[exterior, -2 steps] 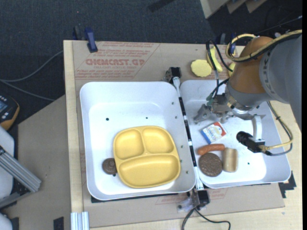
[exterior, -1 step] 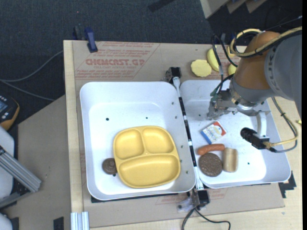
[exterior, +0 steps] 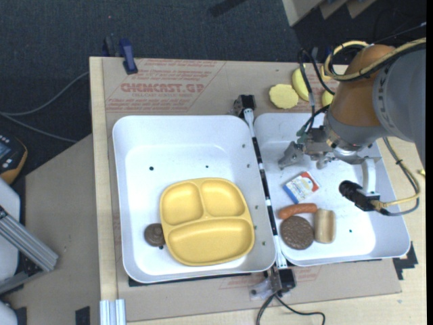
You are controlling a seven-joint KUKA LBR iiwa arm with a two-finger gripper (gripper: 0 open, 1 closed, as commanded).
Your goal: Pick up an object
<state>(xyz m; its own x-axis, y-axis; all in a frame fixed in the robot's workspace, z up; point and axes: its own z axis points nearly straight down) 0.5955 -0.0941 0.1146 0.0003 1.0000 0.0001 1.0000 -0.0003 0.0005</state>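
Observation:
My gripper point(exterior: 306, 156) hovers over the upper part of the right bin point(exterior: 389, 246), open, with nothing between its fingers. Just below it lies a small white packet with blue and red print point(exterior: 300, 185). Further toward the front edge are an orange-red sausage point(exterior: 298, 210), a round brown patty point(exterior: 297, 232) and a tan bun-like piece point(exterior: 325, 225). The packet is a short gap from the fingertips and untouched.
The left bin point(exterior: 135, 147) holds a yellow divided tray point(exterior: 205, 220) and a small brown disc point(exterior: 154, 233) at the tray's left. Two yellow pieces point(exterior: 284, 95) lie on the bench behind the right bin. A black clip point(exterior: 245, 104) sits where the bins meet.

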